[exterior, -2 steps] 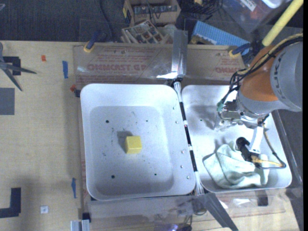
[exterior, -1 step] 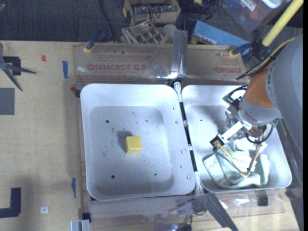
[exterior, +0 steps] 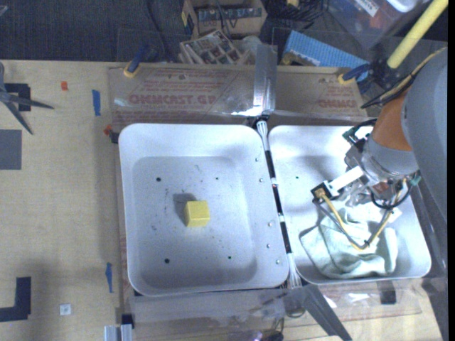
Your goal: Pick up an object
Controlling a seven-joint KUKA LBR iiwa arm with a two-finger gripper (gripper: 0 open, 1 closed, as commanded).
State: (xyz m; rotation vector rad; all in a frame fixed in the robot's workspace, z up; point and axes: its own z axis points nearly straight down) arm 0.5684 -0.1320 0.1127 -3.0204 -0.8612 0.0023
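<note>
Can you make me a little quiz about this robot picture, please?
1. True or false: the yellow block lies in the left bin.
2. Which bin holds the pale cloth: A left, B right?
3. Fill in: the gripper is over the ____ bin.

Key: 1 true. 2 B, the right bin. 3 right.

yellow block (exterior: 197,213) in left bin (exterior: 142,148); gripper (exterior: 340,203) seemingly over cloth (exterior: 355,251)
</note>
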